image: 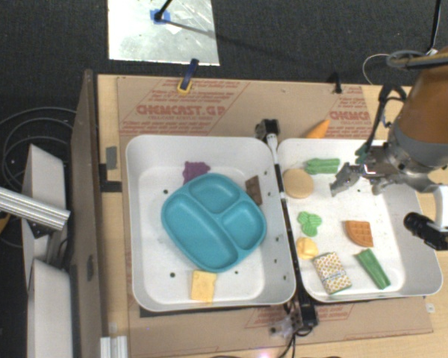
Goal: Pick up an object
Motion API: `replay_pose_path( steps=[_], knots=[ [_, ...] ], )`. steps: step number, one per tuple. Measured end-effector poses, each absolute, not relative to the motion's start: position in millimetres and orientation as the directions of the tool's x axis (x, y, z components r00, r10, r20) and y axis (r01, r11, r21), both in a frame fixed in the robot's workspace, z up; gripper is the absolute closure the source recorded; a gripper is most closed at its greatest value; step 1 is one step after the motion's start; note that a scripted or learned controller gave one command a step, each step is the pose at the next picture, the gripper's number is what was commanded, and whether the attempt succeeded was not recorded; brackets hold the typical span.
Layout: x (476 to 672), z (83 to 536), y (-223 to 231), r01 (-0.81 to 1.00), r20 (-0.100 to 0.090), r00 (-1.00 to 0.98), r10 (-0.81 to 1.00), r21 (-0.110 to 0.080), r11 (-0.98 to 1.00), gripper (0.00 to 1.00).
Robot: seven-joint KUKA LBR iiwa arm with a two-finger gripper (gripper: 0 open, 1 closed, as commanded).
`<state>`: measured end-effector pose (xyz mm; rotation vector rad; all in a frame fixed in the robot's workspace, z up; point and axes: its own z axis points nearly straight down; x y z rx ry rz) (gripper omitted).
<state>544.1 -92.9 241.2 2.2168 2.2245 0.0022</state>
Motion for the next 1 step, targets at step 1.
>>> replay_pose_path(
  steps=[1],
  knots=[
    [503.2, 162.8, -138.0, 1.0, 0.001, 0.003, 1.0, -0.004, -0.003, 0.0]
  ],
)
